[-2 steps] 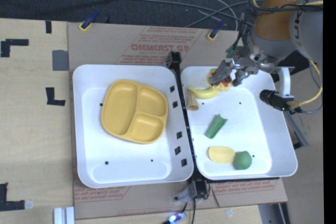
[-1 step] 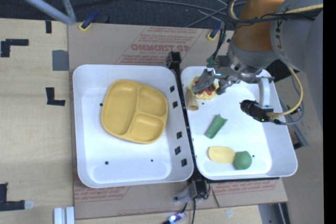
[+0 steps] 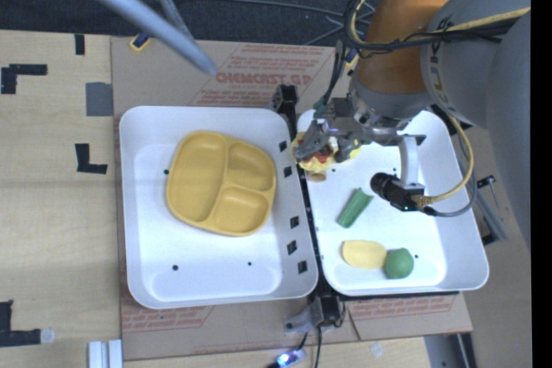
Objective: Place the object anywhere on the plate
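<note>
The yellow divided plate (image 3: 222, 183) lies in the left bin (image 3: 147, 271). My gripper (image 3: 317, 146) hangs over the ridge between the two bins, at the upper left corner of the right bin (image 3: 457, 271). A small yellow and red object (image 3: 313, 158) sits between its fingers, just right of the plate's far edge. The grey arm with its orange band rises behind the gripper to the right.
In the right bin lie a green cylinder (image 3: 354, 208), a pale yellow piece (image 3: 362, 253) and a green ball (image 3: 398, 263) touching it. A black cable fitting (image 3: 392, 190) hangs by the cylinder. A grey pole crosses the upper left.
</note>
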